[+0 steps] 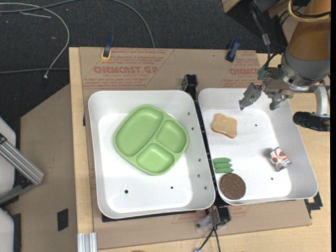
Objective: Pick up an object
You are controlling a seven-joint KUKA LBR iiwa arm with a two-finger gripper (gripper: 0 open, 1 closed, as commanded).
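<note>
Camera view, from left to right: a green tray (151,139) lies in the left bin (105,182), while the right bin (299,182) holds a tan toast (224,125), green beans (222,165), a brown cookie (232,186) and a small can (279,158). My pincer (261,96) hangs above the right bin's far edge, fingers spread wide and holding nothing, just right of the toast, which looks like the nearest pick. That toast lies flat and thin, so I judge my fingertips could skid over it or push it aside and close on nothing.

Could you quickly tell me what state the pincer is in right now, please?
Pincer: open, holding nothing, hovering over the right bin above the toast.
</note>
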